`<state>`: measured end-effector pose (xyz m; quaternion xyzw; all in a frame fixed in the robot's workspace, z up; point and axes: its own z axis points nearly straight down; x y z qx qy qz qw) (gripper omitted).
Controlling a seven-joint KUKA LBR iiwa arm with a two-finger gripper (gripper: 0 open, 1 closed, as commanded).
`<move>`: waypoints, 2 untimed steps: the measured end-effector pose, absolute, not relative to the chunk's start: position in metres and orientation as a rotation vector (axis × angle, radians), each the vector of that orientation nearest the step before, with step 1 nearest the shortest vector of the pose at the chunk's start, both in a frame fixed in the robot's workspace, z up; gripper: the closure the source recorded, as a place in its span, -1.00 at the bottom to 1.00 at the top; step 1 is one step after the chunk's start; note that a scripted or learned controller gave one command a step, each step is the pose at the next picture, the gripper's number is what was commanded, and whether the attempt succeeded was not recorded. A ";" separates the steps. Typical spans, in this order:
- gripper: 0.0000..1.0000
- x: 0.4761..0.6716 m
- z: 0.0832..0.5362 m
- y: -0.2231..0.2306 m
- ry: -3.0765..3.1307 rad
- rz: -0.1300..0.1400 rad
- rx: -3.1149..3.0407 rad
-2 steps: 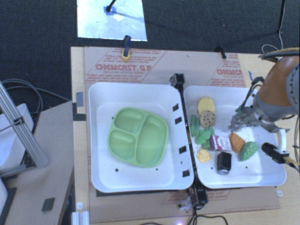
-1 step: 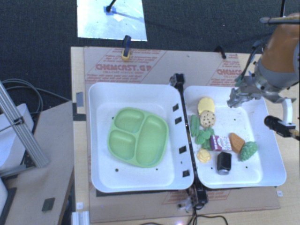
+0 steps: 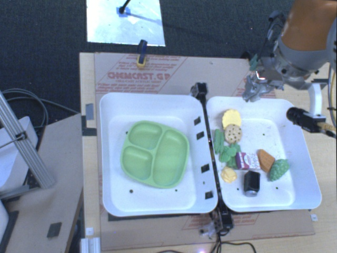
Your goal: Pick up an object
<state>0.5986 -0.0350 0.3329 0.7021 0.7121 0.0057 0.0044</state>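
Observation:
My gripper (image 3: 253, 94) hangs at the back edge of the right bin (image 3: 300, 146), raised above it, with nothing visible between its fingers. In that bin lie several toy foods: a yellow round piece (image 3: 231, 118), a cookie (image 3: 233, 134), green pea pods (image 3: 224, 147), a purple packet (image 3: 244, 159), an orange wedge (image 3: 266, 159), a green leafy piece (image 3: 279, 168), a small yellow piece (image 3: 228, 175) and a black can (image 3: 251, 183). The gripper is behind and slightly right of the yellow round piece.
The left bin (image 3: 113, 115) holds a green divided plate (image 3: 155, 153). A black divider with clips (image 3: 206, 141) runs between the bins. A black cylindrical fixture (image 3: 303, 119) juts over the right bin's right rim. A metal stand (image 3: 23, 144) stands at the left.

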 end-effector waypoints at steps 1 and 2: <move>1.00 0.645 0.413 0.003 2.225 0.016 2.204; 1.00 0.668 0.318 0.099 2.240 -0.003 2.212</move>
